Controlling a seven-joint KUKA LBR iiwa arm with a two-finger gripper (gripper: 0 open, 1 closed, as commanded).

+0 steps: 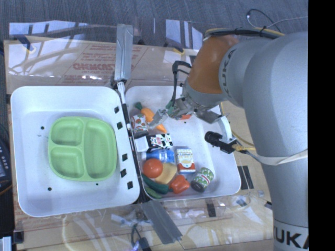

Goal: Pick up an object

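Gripper (168, 110) low over the right bin (222, 163), beside the carrot.

The carrot (152, 115) lies just left of the jaws, its long axis slanting down toward them; whether they stand apart or together I cannot tell. The 1 arm reaches in from the right, wrist bent down; other toys cluster below the jaws.

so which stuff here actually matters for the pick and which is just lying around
For the job:
gripper
right bin
toy carrot
cow-print carton
tomato
small can

Just lying about:
left bin
green divided plate
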